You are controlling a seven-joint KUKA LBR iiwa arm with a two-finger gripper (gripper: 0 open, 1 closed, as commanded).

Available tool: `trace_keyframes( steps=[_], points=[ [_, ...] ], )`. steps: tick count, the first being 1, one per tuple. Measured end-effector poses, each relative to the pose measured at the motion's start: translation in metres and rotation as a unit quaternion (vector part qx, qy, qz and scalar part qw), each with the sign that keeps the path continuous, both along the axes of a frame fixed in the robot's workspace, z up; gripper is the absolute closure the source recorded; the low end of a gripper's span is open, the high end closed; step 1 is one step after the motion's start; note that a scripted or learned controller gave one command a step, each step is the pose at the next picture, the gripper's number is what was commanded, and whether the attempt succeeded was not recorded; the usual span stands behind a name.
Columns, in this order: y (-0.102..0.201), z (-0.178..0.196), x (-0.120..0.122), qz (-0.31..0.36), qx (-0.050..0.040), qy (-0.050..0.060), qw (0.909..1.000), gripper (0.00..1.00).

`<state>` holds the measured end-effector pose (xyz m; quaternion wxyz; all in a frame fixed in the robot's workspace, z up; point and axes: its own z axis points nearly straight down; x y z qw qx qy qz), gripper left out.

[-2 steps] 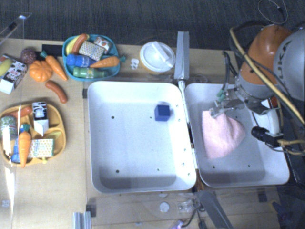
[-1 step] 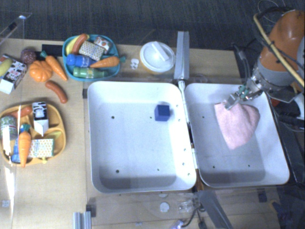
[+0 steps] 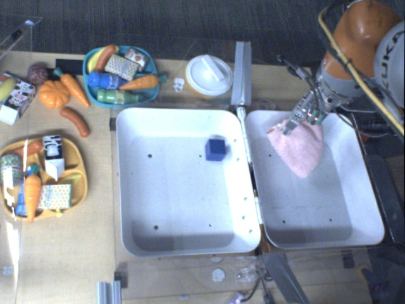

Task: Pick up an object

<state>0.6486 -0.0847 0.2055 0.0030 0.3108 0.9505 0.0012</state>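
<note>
1. Left bin, a shallow white plastic tray: one small blue cube, seemingly rigid foam or plastic, sits alone near the bin's upper right corner, well apart from every wall. Judged light, stiff, flat-sided; opposite faces would suit a straight pinch, and there is clear floor all round.

2. Right bin, a matching shallow white tray: a pale pink soft cloth hangs or lies toward the bin's upper left corner, its top end bunched up at the tool, the rest spreading wider toward the bin floor.

3. Two-finger gripper on the grey arm with the orange band: reaches in over the right bin's upper edge. Fingers appear clenched on the cloth's upper end; the fabric narrows right into them.

4. Handling judgement, cloth: very light, limp, no fragility. It will drape and swing, and a thin pinch of one corner may slip out. A hold on a gathered fold looks safer than a single layer.

5. Risk: the trailing end could drag on the bin wall.
</note>
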Motion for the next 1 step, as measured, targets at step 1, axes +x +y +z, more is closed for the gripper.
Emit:
trace_keyframes(
  steps=[1],
  points=[
    [0.0513, -0.0209, -0.0245, -0.13, 0.0006, 0.002, 0.9915, 1.0]
  ],
)
